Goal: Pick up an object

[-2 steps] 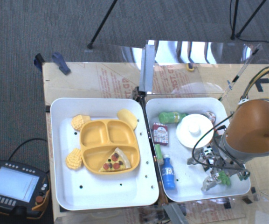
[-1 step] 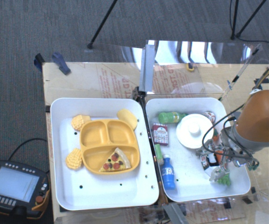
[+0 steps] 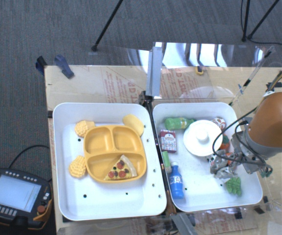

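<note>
In the right bin (image 3: 199, 199) lie a blue bottle (image 3: 176, 181), a green bottle (image 3: 179, 123), a small red box (image 3: 168, 141), a white round lid (image 3: 203, 137) and a green broccoli-like piece (image 3: 234, 185). My gripper (image 3: 221, 167) is low at the bin's right side, just left of and above the green piece, beside the white lid. A small red and green item (image 3: 225, 143) peeks out next to the wrist cables.
The left bin (image 3: 67, 190) holds a yellow divided plate (image 3: 115, 153) with a pizza slice (image 3: 121, 168), two waffle pieces (image 3: 83, 128) (image 3: 77, 166) and a yellow bun-like piece (image 3: 134, 124). A metal post (image 3: 153, 72) stands behind the bins. A teach pendant (image 3: 16, 194) lies at the lower left.
</note>
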You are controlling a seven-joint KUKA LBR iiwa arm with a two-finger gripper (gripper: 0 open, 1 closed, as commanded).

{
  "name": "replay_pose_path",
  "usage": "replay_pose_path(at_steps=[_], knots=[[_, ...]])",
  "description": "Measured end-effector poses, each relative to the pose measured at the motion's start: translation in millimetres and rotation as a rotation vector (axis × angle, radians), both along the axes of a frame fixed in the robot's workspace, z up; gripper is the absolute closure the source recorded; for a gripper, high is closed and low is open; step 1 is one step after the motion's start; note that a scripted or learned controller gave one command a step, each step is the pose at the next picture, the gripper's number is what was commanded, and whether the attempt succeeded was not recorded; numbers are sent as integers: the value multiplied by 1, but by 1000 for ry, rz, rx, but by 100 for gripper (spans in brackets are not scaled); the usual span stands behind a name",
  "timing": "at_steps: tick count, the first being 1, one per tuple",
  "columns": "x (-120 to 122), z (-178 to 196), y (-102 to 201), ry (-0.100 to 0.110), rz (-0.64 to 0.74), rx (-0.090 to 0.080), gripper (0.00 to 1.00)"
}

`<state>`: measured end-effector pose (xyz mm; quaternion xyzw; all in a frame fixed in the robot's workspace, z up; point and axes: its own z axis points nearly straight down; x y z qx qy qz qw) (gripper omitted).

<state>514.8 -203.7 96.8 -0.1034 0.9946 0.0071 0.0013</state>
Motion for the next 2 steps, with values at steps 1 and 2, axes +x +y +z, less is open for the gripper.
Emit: replay_pose_path(at_steps=[1, 2], knots=[[11, 72, 14, -1, -397, -13, 100], [67, -11, 20, 8, -579, -12, 100]])
